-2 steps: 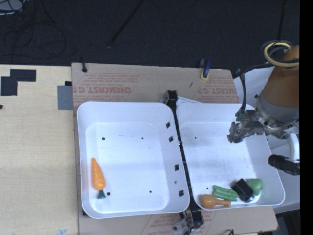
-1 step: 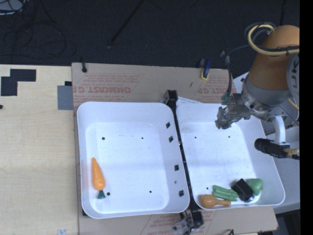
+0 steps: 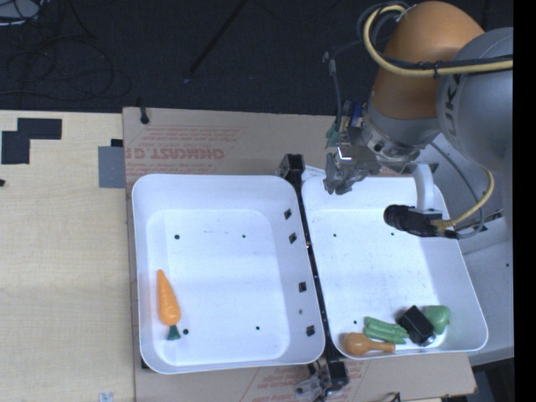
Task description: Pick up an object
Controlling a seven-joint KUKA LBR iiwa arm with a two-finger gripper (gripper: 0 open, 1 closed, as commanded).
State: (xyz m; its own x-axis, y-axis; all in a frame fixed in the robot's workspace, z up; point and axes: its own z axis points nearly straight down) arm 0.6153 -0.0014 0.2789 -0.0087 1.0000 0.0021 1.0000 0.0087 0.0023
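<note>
Smooth tapered orange carrot in glossy white left bin.

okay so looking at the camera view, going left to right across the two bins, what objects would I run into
carrot in the left bin → orange pear-shaped piece in the right bin → green bean pod → black block → green piece. The gripper hangs over the right bin's far left corner.

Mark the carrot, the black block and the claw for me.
carrot (image 3: pixel 167 298): camera view, middle of its orange body.
black block (image 3: pixel 415 323): camera view, its top face.
claw (image 3: pixel 340 182): camera view, between its fingertips.
</note>
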